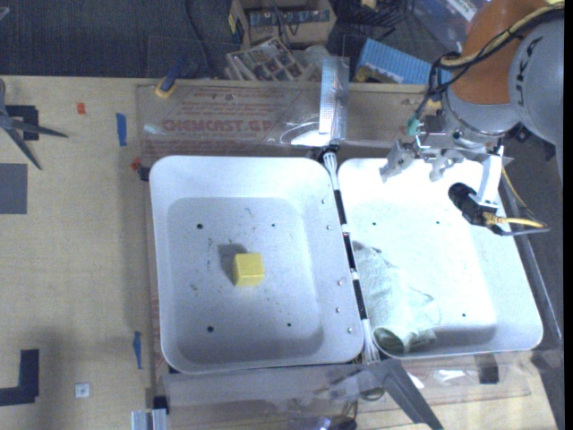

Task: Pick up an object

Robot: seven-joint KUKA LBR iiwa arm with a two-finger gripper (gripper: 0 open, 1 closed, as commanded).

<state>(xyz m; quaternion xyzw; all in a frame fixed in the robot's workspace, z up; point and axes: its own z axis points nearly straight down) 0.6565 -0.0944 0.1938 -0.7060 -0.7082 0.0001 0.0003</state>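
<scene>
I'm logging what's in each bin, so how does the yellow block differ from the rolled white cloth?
The yellow block is small, boxy and bright; the rolled white cloth is larger, soft and pale. The block lies mid-floor in the left bin; the cloth lies against the right bin's near-left corner. Neither is touched by the gripper.

Clear sheet behind the bins: a transparent plastic sheet point(237, 119) lies along the far edge of the counter point(72, 240); it bears one line of faint red capital letters; the line seems to read "CHEMCAST GP", though the last letters are blurred and uncertain
Arm housing: the grey arm point(537, 61) at the upper right carries dark letters on its casing, cut off by the frame edge; they look like "UK", part of a longer word
Blue box beyond the counter: a blue box point(391, 64) shows markings too small to read
Elsewhere: no other legible text or numbers
</scene>
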